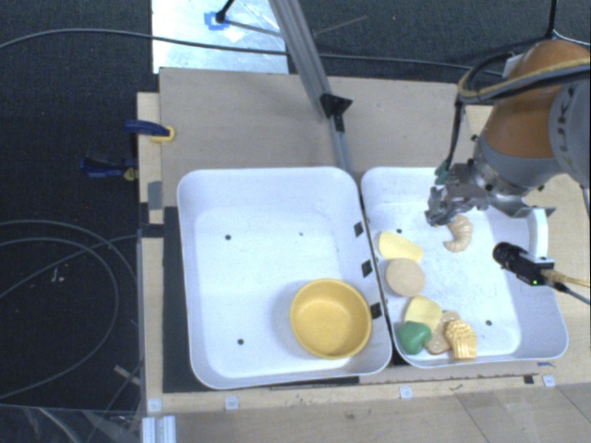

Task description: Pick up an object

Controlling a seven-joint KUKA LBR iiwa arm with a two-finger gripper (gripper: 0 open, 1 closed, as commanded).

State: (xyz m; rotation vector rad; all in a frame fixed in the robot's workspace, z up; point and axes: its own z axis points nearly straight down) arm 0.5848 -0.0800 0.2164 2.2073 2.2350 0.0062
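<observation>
the gripper (450,212) is seen over the right bin (531,340), near its far edge; whether it is open or closed cannot be told. a tan shrimp (458,233) lies just below it, seemingly touching it, but a grasp cannot be confirmed. along the right bin's left wall a yellow wedge (399,246) and a tan disc (404,277) are laid. at its near left corner a yellow block (423,311), a green piece (413,337) and a corn cob (460,338) are clustered. a yellow bowl (331,317) is set in the left bin (231,247), toward its near right corner.

Yellow bowl (331,317), white bins (277,187), green block (412,338)
</observation>
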